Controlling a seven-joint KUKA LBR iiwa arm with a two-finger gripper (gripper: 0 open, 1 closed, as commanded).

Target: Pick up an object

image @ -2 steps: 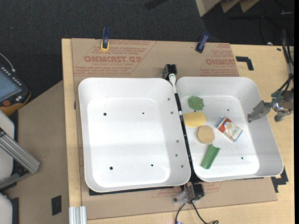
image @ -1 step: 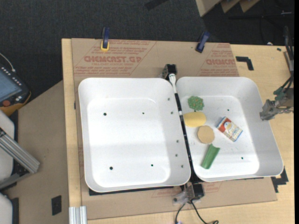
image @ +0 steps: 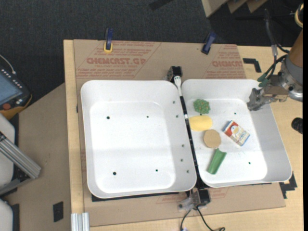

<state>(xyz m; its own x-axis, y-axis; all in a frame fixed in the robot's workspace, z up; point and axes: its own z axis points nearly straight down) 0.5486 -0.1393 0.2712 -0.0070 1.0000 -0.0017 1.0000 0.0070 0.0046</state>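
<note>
The brown board [image: 159,61] under the bins bore red print reading "CHEMCAST GP" near its far left corner, with similar, unreadable print repeated at right.

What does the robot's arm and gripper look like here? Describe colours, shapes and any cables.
The arm enters from the right: a rounded grey body with an orange band above the wrist. Thin green and dark cables run alongside it. The gripper is a small, blocky piece of grey metal.

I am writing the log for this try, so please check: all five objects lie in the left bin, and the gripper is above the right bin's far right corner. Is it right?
Not quite. The camera view shows the five objects, among them the green block and the small box, in the right bin, not the left bin. The gripper is above the right bin's far right corner, as you wrote.
</note>
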